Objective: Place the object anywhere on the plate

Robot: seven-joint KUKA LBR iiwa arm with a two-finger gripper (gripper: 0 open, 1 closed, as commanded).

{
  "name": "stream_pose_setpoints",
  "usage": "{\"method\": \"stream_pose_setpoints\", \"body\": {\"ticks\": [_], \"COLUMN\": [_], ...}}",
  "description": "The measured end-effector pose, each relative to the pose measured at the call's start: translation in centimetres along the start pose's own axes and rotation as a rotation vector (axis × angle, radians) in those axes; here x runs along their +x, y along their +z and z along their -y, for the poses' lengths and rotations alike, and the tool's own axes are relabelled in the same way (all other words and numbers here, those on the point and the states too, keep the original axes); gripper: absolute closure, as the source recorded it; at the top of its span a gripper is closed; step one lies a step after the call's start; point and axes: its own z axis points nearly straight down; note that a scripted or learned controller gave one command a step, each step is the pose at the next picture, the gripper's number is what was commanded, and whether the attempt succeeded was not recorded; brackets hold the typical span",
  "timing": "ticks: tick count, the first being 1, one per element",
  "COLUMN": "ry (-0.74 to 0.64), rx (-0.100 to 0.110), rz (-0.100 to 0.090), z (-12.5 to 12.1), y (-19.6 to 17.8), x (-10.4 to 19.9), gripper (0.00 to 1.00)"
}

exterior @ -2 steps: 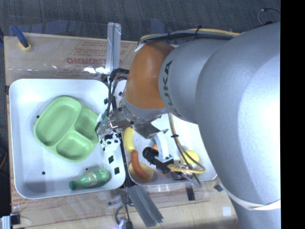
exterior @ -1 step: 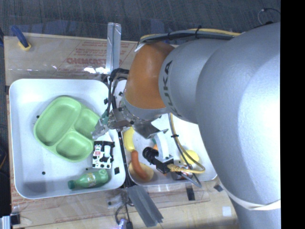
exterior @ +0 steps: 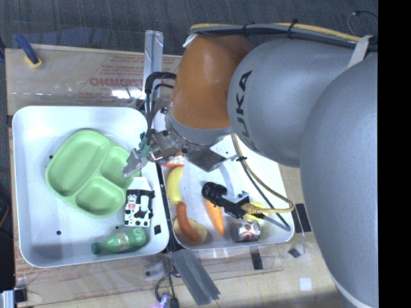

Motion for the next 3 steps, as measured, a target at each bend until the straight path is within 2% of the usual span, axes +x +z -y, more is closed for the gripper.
{"method": "stream_pose_setpoints", "body": {"ticks": [1, 2, 3], "ry": [0.215, 0.205, 0.165], "rx": [0.001, 0.005, 0.004], "rz": [0.001, 0.001, 0.001], "z": [-1.7, -1.8, -2.9], "y": [-5.4, -6.3, -1.8], "x": [1.5, 1.7, 8.7], "gripper": [0.0, 1.0, 1.0]}}
